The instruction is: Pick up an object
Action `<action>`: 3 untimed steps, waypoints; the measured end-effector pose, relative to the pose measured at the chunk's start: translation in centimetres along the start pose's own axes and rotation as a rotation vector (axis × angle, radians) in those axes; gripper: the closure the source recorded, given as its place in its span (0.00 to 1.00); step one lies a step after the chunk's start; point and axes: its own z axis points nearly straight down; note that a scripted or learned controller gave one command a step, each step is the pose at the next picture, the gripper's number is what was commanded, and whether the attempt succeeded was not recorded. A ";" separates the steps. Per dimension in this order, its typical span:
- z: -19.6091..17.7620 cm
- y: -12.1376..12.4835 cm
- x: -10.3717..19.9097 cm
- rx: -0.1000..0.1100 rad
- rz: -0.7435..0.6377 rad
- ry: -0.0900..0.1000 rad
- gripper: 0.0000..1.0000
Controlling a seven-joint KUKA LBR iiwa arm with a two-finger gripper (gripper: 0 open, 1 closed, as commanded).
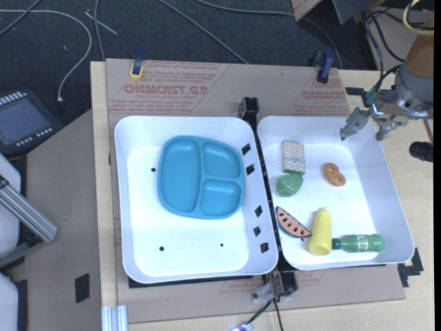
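Observation:
My gripper (367, 128) hangs over the far right corner of the right bin (386, 185), its two fingers spread open with nothing between them. Below it in that bin lie a checkered block (293, 156), a green lump (290, 184), an orange ring-shaped piece (335, 174), a watermelon slice (292, 223), a yellow bottle (320, 232) and a green bottle (359, 243). All of these rest on the bin floor, apart from the gripper.
The left bin (138, 233) holds a blue divided plate (201, 177). A black ridge with clips (252, 164) separates the bins. Clamps sit at the bench's back edge, and cables run across the dark floor behind.

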 end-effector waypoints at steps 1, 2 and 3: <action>-1.0 0.3 0.1 -0.016 -0.004 -0.004 0.00; 5.3 0.1 0.2 -0.008 -0.004 -0.002 0.00; 10.6 0.1 0.3 -0.009 -0.005 -0.002 0.00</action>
